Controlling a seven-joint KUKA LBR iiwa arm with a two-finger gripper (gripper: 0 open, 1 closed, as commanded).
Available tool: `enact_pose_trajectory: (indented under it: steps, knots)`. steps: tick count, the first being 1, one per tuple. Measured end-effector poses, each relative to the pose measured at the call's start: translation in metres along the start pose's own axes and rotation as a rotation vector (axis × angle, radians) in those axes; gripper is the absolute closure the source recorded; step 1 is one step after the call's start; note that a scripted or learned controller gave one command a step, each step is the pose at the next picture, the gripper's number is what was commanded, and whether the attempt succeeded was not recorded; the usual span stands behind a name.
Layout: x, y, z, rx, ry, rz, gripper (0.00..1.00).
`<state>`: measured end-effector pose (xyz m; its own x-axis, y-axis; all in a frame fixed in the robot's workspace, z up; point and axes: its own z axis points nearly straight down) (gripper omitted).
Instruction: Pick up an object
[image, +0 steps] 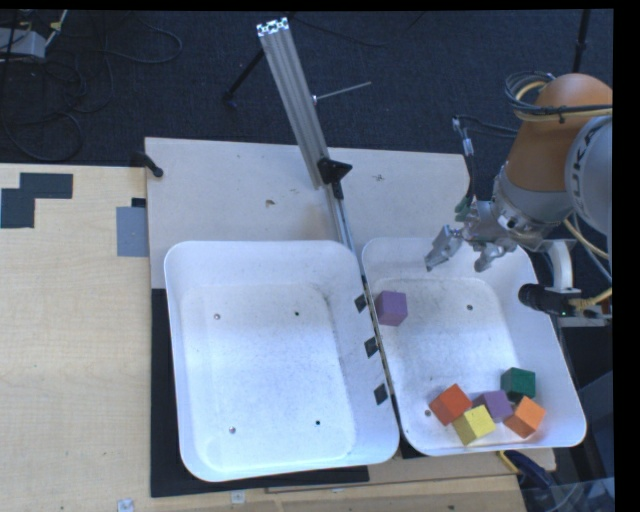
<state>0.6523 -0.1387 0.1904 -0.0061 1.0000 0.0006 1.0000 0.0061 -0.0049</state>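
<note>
My gripper (462, 255) hangs over the far edge of the right bin (545, 340), its two fingers spread apart with nothing between them. A purple cube (391, 307) lies alone near that bin's left wall, below and left of the gripper. Clustered in the bin's near right corner are an orange-red cube (450, 403), a yellow cube (474, 424), a pale purple cube (497, 404), a green cube (518, 381) and an orange cube (525, 416).
The left bin (200, 300) sits beside the right one, with black clips (368, 345) along the shared edge. A slanted aluminium post (300, 110) rises behind the bins. Cables run off the arm at the right.
</note>
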Motion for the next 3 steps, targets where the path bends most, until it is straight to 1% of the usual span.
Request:
enact_pose_trajectory:
  steps: [1, 2, 3]
  knots:
    - [0.034, -0.083, 0.070, 0.011, 0.004, 0.008, 0.00]
    - [-0.022, -0.072, -0.051, -0.011, -0.004, 0.009, 0.00]
    - [-0.061, -0.059, 0.013, 0.001, 0.000, 0.008, 0.00]
